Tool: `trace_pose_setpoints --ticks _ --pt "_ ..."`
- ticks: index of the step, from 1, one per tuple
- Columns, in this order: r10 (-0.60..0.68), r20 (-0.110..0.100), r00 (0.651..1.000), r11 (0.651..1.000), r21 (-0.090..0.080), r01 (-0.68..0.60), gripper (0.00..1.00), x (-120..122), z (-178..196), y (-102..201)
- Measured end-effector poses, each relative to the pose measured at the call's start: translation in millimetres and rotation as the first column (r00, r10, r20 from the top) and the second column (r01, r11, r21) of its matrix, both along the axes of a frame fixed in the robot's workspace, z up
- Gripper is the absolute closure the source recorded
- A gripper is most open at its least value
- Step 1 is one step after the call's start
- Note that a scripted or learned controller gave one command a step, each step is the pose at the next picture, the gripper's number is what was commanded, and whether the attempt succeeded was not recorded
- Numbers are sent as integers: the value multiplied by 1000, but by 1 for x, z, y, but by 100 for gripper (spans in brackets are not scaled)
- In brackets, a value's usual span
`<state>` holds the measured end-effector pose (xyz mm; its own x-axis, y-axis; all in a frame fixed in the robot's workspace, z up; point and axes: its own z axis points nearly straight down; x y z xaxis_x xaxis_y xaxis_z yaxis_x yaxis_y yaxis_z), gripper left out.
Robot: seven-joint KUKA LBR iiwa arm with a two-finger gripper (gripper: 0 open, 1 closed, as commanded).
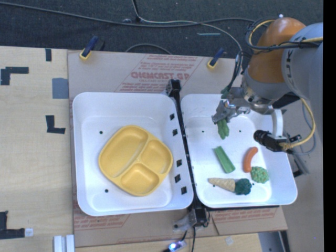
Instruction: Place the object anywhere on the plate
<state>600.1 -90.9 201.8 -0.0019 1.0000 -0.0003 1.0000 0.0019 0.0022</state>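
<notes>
Over the right bin [273, 196] my arm reaches in from the right, grey casing and orange band bulging at the top corner, cables looping around the wrist. My hand [224, 118] hangs above the bin's upper left part, pointing down and a little toward the divider between the bins. A dark green bean-shaped piece [223, 129] sits at my fingertips, its top end tucked up between them and the rest hanging below, nearly upright with a slight tilt. I am clenched on that green piece; whether its lower tip touches the bin floor I cannot tell.

Below it on the bin floor lies a second, lighter green stick [224, 159], slanted, apart from the one I hold. Near the bin's right side an orange carrot-like piece [250, 159] leans just above a pale green broccoli floret [259, 174]. Along the bottom a tan cone [222, 183] lies on its side, its wide end touching a dark green broccoli head [242, 186].

Across the divider, the left bin [86, 140] holds the yellow plate [136, 159], three compartments, turned at a slant, well apart from my hand. Both bins rest on a cardboard sheet [142, 72] on the worktop [31, 156].
</notes>
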Motion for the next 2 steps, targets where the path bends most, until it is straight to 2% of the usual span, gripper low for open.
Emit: trace_pose_setpoints --ticks 1,2 --pt "-1 -3 1000 1000 1 1 100 0 13 0" --pt "4 -5 1000 1000 1 -4 100 -3 6 60"
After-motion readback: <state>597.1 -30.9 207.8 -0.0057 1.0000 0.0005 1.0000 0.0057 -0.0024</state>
